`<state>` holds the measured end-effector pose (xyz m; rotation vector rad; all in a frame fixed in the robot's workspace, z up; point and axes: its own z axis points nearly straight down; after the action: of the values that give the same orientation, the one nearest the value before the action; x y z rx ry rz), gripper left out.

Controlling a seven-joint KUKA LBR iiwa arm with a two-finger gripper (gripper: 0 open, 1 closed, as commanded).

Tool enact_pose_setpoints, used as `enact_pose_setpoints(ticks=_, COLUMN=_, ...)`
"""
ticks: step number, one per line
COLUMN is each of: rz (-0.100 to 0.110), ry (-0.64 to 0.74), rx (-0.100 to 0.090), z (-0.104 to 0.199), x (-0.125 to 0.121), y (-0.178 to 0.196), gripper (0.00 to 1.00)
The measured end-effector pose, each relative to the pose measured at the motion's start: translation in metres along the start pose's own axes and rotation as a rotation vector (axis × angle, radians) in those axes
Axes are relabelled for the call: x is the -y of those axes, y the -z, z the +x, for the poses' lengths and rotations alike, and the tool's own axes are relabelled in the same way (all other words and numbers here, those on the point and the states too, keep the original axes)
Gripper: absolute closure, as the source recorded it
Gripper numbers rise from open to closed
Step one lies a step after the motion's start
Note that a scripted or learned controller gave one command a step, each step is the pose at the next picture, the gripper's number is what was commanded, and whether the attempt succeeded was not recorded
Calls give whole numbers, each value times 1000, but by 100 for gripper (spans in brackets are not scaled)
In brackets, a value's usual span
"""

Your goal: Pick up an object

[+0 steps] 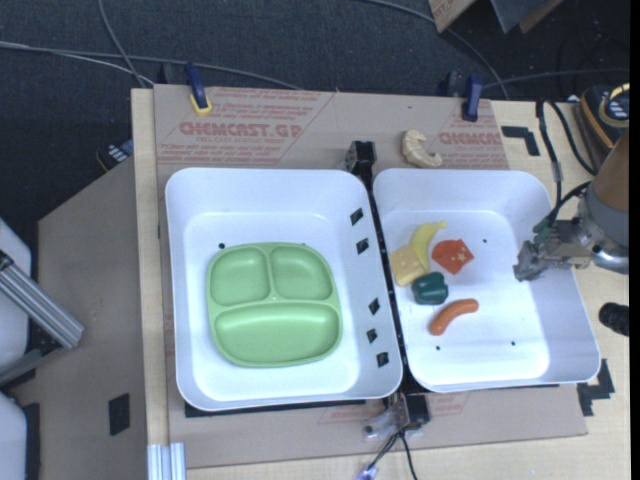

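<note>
- The toys lie in the right bin, left of centre: a yellow banana touching a pale yellow block, a red piece, a dark green piece and an orange sausage nearest the front
- The gripper hangs over the same bin's right side, well apart from the toys; whether it is open or closed cannot be told
- The left bin holds a green divided tray
- A beige item rests on the board behind the bins
</note>
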<state>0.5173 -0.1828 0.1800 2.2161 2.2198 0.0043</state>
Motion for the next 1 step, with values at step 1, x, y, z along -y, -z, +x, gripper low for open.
enact_pose_setpoints(ticks=1, rz=-3, ry=0, rx=1, z=-7, x=-4, y=62, gripper=100)
